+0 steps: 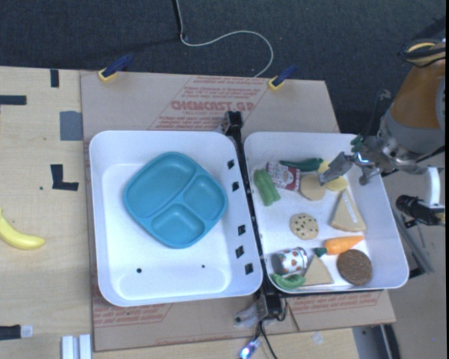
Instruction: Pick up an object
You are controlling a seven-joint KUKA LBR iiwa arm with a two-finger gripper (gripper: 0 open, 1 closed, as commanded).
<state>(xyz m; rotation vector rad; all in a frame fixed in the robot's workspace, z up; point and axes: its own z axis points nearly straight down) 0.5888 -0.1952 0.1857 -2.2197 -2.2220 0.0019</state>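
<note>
The right bin (385, 223) holds several toy foods: a green pickle (266, 188), a red and white packet (286, 175), a dark green piece (303, 164), a tan round (313, 189), a pale wedge (348, 214), a cookie (304, 226), a carrot (343, 244), a brown patty (355, 267) and a small can (290, 260). My gripper (350, 170) hangs over the bin's far right corner, just above the wedge and a small yellow piece (336, 184). Its fingers stand apart, open, with nothing between them.
The left bin (105, 200) carries a blue divided plate (176, 199). A banana (16, 233) lies on the bench at the far left. Black clips line the divider (243, 200) between the bins. A white cable (232, 40) curls behind them.
</note>
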